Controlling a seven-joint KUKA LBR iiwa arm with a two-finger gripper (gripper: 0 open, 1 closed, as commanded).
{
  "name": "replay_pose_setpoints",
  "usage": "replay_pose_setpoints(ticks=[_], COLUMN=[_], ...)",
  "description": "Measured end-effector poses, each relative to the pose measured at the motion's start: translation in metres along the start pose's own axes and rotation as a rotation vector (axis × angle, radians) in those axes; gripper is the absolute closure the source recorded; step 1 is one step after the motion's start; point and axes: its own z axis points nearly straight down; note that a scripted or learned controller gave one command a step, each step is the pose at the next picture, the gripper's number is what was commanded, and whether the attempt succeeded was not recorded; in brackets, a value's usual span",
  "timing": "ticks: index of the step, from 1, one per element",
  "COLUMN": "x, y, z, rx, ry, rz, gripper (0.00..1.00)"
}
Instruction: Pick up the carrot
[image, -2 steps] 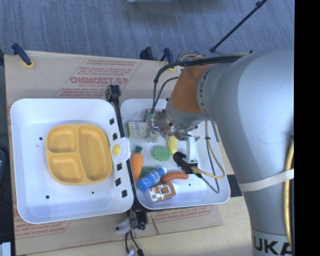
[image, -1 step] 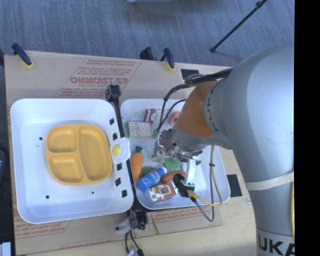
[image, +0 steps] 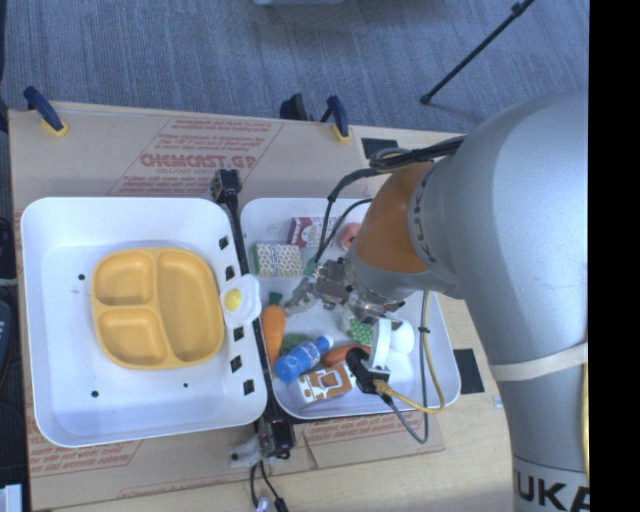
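The carrot (image: 272, 331) lies in the right bin (image: 443, 385), hard against that bin's left wall, long axis roughly along the wall, green stub at the top end. I judge it a toy: light, stiff, smooth-skinned, so likely to slip if pinched near the taper. Best hold looks like the thick upper half, jaws set across the width; the wall side leaves little room for a finger.

Just below the carrot's tip sits a blue bottle (image: 299, 358), close enough to foul a low approach. Beyond the bottle, a small printed carton (image: 327, 384). Above the carrot, a green-patterned box (image: 278, 260). Left of the carrot, on the rim between bins, a fried-egg toy (image: 236, 298). Further left, the left bin (image: 50, 300) holds a yellow divided plate (image: 157, 306).

The gripper (image: 318, 287) hangs right of the carrot, apart from it, nothing between the jaws. I cannot tell whether the jaws stand open or closed.
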Motion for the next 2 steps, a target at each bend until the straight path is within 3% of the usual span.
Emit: replay_pose_setpoints(ticks=[1, 2], x=[0.065, 0.083], y=[-0.032, -0.05], z=[-0.1, -0.1], rx=[-0.001, 0.003], ry=[-0.001, -0.001], rz=[0.192, 0.365], gripper=[0.0, 0.0])
